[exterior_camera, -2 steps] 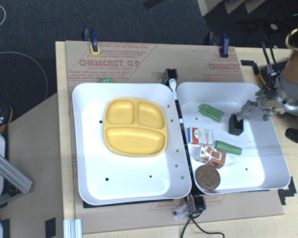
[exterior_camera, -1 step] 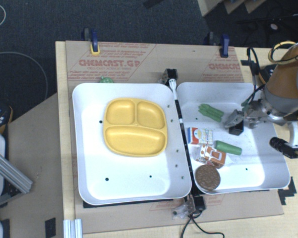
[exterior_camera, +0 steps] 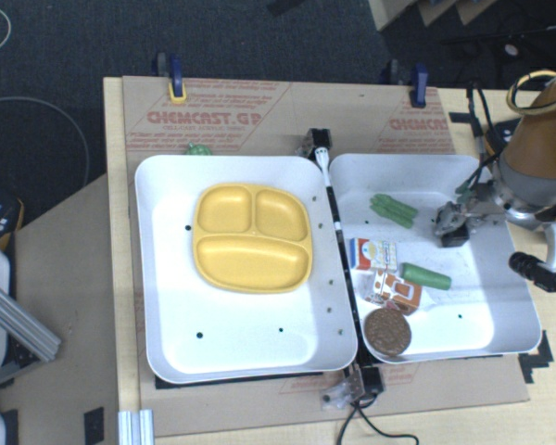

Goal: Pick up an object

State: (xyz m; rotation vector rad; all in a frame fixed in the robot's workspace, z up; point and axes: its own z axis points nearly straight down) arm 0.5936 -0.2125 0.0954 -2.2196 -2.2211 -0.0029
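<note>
The right bin (exterior_camera: 482, 327) holds two green pickle-shaped pieces, one at the back (exterior_camera: 393, 209) and one nearer the middle (exterior_camera: 426, 275). Beside them lie a small printed carton (exterior_camera: 374, 253), an orange-and-white packet (exterior_camera: 395, 289) and a brown round cookie (exterior_camera: 388, 331) at the front edge. My gripper (exterior_camera: 452, 225) hangs low over the right bin's back right part, to the right of the back green piece and above the other. Nothing shows between its dark fingers, and I cannot make out how they stand.
The left bin (exterior_camera: 167, 276) holds a yellow divided plate (exterior_camera: 253, 236). The arm's grey and orange wrist (exterior_camera: 536, 151) reaches in over the right bin's far right edge. Blue clamps (exterior_camera: 175, 74) pin the cardboard sheet at the bench's back.
</note>
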